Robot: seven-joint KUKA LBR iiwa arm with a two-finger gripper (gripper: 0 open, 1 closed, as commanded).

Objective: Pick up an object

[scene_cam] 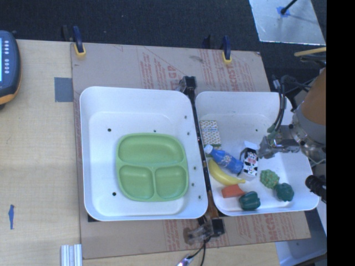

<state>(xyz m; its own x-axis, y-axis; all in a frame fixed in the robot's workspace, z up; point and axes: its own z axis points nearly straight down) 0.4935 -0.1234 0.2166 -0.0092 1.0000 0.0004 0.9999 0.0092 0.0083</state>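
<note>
The right bin (238,107) holds several small things. A patterned packet (209,132) lies at its left wall. Below it, a blue bottle (224,159) rests against a yellow banana (222,175). A black-and-white carton (250,163) stands in the middle. An orange block (232,191), a green pepper (249,201), a light green broccoli-like piece (269,178) and a dark green piece (284,191) lie along the front. My gripper (264,149) hangs low over the bin's right half, just right of and above the carton. Nothing is visibly held.
The left bin (94,148) holds a green divided plate (151,166). A black clamp (189,84) sits where the bins meet at the back. The arm (310,115) covers the right bin's right wall. A blue-and-yellow device (8,65) lies at the far left.
</note>
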